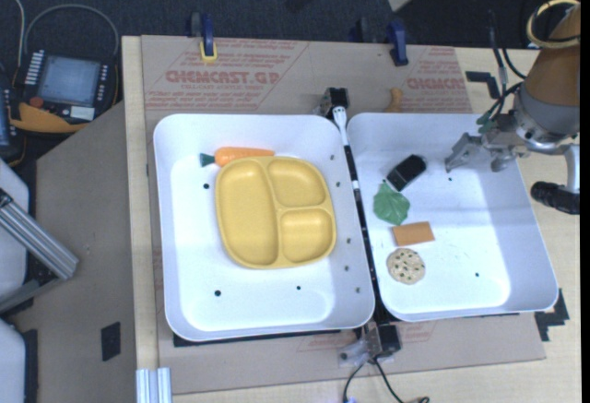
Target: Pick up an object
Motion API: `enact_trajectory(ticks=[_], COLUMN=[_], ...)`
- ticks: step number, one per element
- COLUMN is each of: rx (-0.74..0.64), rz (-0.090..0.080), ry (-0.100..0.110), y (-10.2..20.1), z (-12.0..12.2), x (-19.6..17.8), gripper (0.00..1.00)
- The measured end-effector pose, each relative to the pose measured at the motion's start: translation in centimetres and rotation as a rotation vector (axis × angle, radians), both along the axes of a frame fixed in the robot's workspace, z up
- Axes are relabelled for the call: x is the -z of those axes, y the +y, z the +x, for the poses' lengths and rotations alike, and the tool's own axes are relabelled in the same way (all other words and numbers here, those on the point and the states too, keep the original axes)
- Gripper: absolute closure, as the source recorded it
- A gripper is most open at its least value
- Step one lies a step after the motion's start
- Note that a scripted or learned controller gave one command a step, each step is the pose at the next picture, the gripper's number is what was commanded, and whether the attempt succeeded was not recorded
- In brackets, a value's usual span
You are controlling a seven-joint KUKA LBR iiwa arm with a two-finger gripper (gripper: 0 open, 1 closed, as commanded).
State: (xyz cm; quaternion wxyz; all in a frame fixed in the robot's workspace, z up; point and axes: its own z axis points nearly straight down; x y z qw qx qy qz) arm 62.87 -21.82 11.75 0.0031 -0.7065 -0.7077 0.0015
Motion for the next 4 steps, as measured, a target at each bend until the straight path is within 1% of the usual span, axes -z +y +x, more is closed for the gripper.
enact_trajectory(ticks=[1, 2, 3, 4], rx=[-0.001, 0.002, 0.000, 0.001], rz=[-0.004, -0.006, -0.006, -0.005], ry=[-0.009, -0.014, -0.017, -0.012], y=[-0.1, -0.2, 0.3, 0.3], z=[0.2, -0.4, -0.1, 0.0], x=[-1.5, -6.2, -12.6, -14.4], gripper=[1.00, 1.00, 1.00, 1.00])
